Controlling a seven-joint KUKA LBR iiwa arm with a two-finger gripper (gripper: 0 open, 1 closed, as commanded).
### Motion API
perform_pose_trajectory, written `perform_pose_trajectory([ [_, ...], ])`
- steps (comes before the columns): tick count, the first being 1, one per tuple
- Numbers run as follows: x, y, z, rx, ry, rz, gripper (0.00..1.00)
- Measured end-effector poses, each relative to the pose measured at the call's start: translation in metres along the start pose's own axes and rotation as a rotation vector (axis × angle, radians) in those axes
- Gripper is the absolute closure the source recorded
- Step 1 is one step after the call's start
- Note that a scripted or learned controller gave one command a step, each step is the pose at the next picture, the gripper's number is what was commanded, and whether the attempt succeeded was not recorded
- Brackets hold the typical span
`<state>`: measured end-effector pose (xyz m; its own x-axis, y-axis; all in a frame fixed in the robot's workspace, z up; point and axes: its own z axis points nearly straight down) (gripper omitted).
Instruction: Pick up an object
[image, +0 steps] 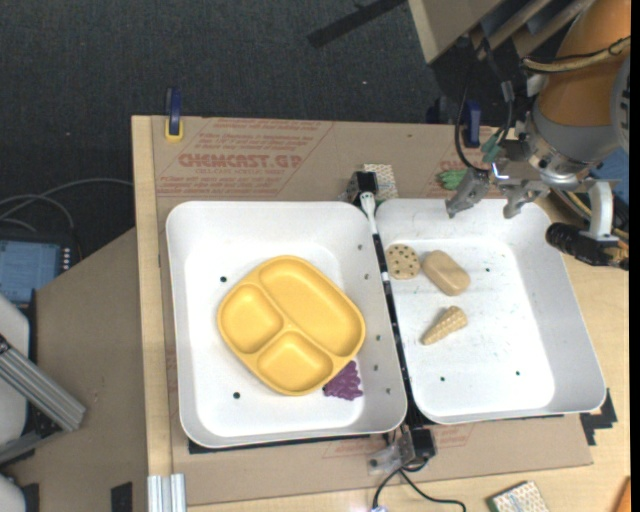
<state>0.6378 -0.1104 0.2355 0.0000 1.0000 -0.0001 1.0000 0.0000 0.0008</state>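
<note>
While the gripper (490, 198) hangs with fingers spread and nothing between them at the right bin's (560, 385) twelve-o'clock rim, no pick is yet made: cookie (403, 261), bread roll (446, 272) and cone (443, 325) lie toward nine o'clock.

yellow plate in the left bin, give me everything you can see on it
The yellow plate is a glossy, plastic-looking divided dish, a rounded rectangle with three compartments: one long and two smaller. All three look empty. It lies flat and right way up, turned at a slant, on the floor of the left bin, near the middle. A purple grape bunch sits against its lower right edge, apparently touching it. The gripper is far off, over the other bin's top edge.
</note>
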Motion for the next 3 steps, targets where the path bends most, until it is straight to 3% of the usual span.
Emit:
perform_pose_trajectory([
  [1,-0.024,-0.027,0.159,0.009,0.001,0.003,0.00],
  [2,-0.023,-0.023,0.140,-0.003,-0.001,0.002,1.00],
  [3,0.071,-0.045,0.045,-0.007,0.003,-0.008,1.00],
])
